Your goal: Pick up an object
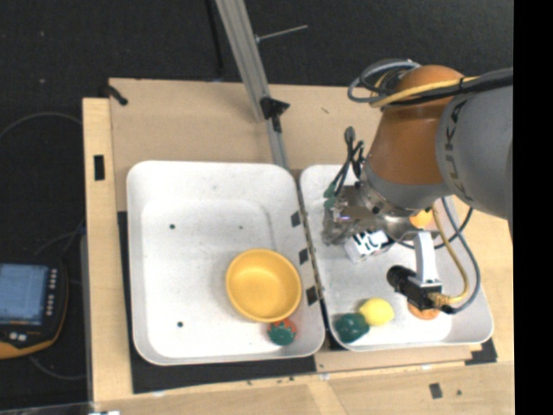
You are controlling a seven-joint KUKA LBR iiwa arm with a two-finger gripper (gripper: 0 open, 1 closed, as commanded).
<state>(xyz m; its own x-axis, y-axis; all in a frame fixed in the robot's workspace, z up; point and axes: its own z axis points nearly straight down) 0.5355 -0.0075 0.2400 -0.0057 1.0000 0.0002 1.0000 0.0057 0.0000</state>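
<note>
My gripper point(339, 223) hangs low over the left part of the right bin point(471, 331), close to the divider between the bins. Just to its right lies a white object with dark markings point(368, 243). Near the front wall of that bin sit a dark green object point(350, 326) and a yellow lemon-like object point(377, 311), side by side. An orange object point(422, 311) lies further right, partly covered by the robot. A second orange piece point(421, 219) peeks out from under the wrist.
In the left bin point(173, 188) a yellow bowl point(263, 284) stands near the front right corner, with a small teal and red object point(282, 332) in front of it. A metal post point(251, 59) slants up behind the bins. The arm covers the right bin's back.
</note>
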